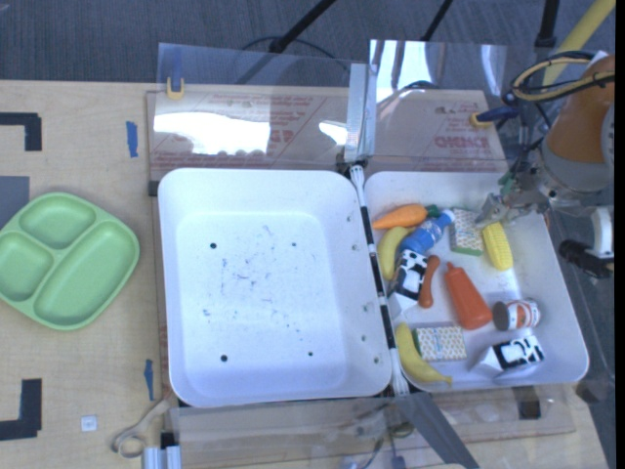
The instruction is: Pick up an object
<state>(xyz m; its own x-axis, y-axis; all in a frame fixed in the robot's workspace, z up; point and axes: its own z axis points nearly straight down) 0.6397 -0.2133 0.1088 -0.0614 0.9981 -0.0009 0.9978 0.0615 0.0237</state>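
Pale wooden bench (pixel 88 115) under a slanted overhead view, dark floor along the top of the frame. At far left, green divided plate (pixel 66 258), flat on the wood. Next, left bin (pixel 186 203), white, with faint blue scuffs on its floor. Behind both bins, clear upright panels (pixel 254 115) catching glare.

Right of the centre divider, right bin (pixel 562 301), crowded with toy food. Along its left side: carrot (pixel 400 217) lying across the top, banana (pixel 388 254) below it, blue bottle (pixel 428 233) just beside the carrot, black-and-white spotted piece (pixel 414 272) under that. Lower down, orange bottle (pixel 468 297) tilted through the middle and a second banana (pixel 418 357) curled along the bottom left corner.

Toward the bin's upper right, corn cob (pixel 496 245), yellow, long axis running nearly up and down the frame, a little apart from its neighbours. Looks like the likeliest pick, being the nearest item to the tool.

Gripper (pixel 510 206) hangs just above the corn's upper end in the frame, near it and possibly touching; contact too small to judge. Opening of the jaws cannot be told at this size, and nothing visibly held. Next move probably calls for a short drop toward the lower left, with the closing direction set across the cob's short width.

At far right, grey arm (pixel 576 135) with its orange band, cables looped above.
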